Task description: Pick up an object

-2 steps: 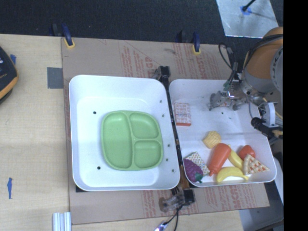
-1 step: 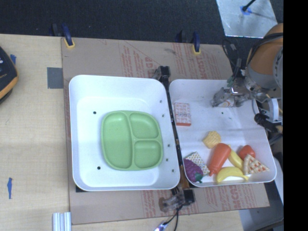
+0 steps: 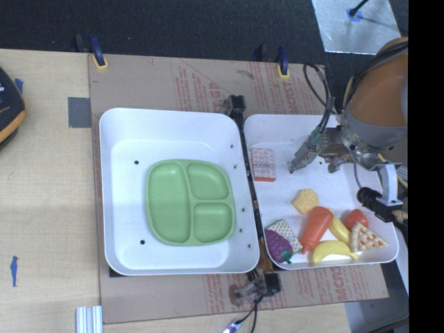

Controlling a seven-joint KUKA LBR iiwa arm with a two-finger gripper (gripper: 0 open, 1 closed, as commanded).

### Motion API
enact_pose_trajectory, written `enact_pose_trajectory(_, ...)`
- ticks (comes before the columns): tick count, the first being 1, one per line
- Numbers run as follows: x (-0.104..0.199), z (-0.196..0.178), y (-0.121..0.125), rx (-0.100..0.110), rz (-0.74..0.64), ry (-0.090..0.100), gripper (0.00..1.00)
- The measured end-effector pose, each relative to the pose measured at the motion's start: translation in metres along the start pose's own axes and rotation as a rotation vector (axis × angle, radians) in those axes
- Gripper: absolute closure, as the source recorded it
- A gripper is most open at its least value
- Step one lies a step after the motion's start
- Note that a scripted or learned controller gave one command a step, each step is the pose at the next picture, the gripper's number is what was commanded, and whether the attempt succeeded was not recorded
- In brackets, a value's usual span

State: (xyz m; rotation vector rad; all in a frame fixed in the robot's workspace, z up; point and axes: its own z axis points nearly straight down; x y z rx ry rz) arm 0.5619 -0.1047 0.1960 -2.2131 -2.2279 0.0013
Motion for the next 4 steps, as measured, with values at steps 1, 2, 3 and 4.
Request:
enact_pose_trajectory(1,-0.019,0.105,-0.020,0.003,0.003,-0.001,0.00)
enact_pose_trajectory(2,-0.020,0.094,-0.020,0.003,-0.001,-0.002,1.00)
enact_pose_trajectory(3,0.038,0.004,-0.039,0.000,0.001,0.000,1.00)
enact_pose_trajectory(4,0.088,-0.025,-0.030,0.001,0.002,0.000,1.00)
